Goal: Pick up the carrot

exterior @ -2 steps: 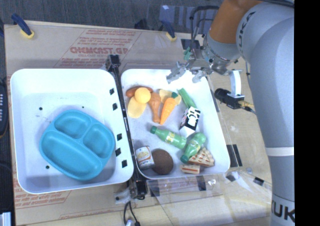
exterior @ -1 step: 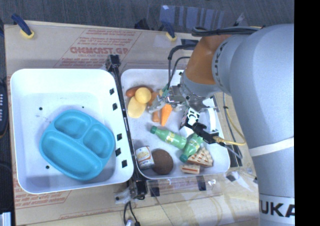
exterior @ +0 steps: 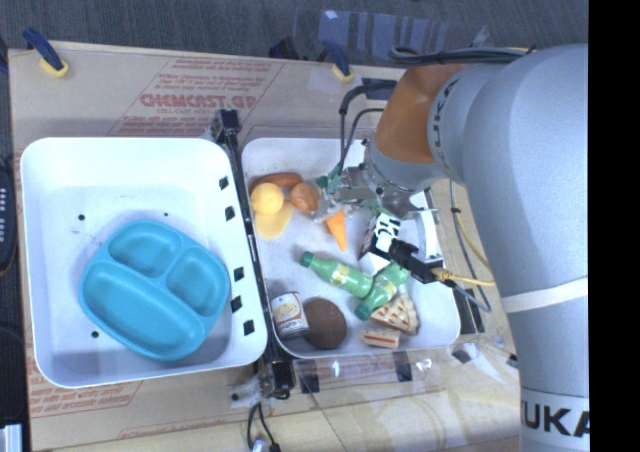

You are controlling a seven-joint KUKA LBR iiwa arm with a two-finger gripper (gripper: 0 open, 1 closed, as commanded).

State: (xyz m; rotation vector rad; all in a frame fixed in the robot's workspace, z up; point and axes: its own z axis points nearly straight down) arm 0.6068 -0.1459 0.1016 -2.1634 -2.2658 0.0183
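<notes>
Carrot point(exterior: 338, 229) in right bin point(exterior: 440, 325), just below gripper point(exterior: 345, 202), gripper's state unclear

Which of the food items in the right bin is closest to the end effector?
The carrot, the small orange cone just below the end effector. The lemon, green bottle and coconut lie farther off.

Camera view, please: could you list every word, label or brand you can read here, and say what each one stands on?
"CHEMCAST GP": red print on the brown board under the bins, behind the left bin.
"UKA": dark letters on the grey arm, cut off at the frame's edge.
Smaller red lines around "CHEMCAST GP": too small to read.
Label on the small can in the right bin: too blurred to read.
</notes>
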